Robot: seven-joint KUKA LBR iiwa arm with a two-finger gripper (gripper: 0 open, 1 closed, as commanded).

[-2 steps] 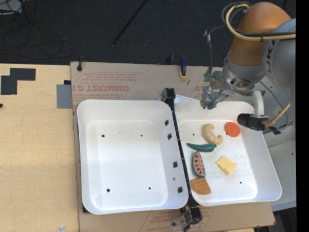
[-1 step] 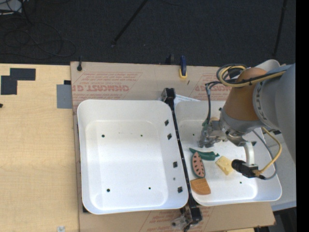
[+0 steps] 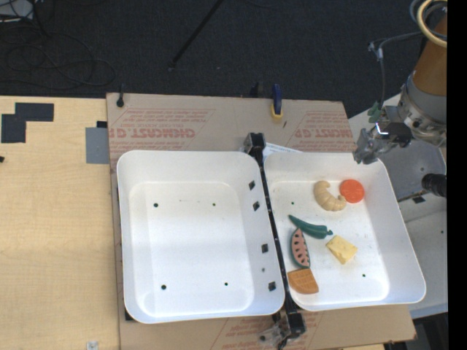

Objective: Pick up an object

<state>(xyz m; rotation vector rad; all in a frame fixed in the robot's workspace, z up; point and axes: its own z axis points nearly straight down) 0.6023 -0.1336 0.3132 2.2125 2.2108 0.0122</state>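
Right bin [image 3: 398, 228]: we count six loose objects, all lying on its floor and none lifted. An orange disc [image 3: 352, 190] lies touching a pale croissant-shaped piece [image 3: 329, 196] at the bin's far end. These two are the nearest to the gripper [image 3: 367, 149], below it and slightly left in the frame. Farther from the gripper, toward the bin's middle, a dark green pepper-like piece [image 3: 310, 227] lies at a slant. Just beyond it are a watermelon slice [image 3: 299, 247] and a yellow cheese wedge [image 3: 341, 250], set apart from each other. An orange-brown wedge [image 3: 303, 281] lies farthest off, near the divider [image 3: 268, 228] at the bin's near end.

The gripper hangs over the far right corner of the right bin, about at the rim, with nothing between its tips. Whether it is spread or closed we cannot tell; it is too small and dark.

Left bin [image 3: 135, 232]: well apart from the gripper, across the divider. Both bins sit on a cardboard sheet [image 3: 182, 126].
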